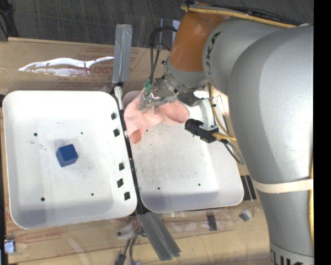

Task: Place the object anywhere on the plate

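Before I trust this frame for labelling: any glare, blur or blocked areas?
Camera view: soft, slightly grainy, yet the blue cube in the left bin reads crisply; both bins look bright, nearly washed out; glare on the crumpled plastic behind them; the arm looms large and hides part of the right bin; the tool sits over the pink plate.

The bench (60,54) is a brown board-covered surface carrying two shallow white bins side by side, the left bin (22,203) and the right bin (226,195), touching along their inner edges at mid-bench. A crumpled clear plastic sheet (66,66) lies on the board along the far edge, behind the left bin. A grey bar (121,51) stands at the far edge between the bins.
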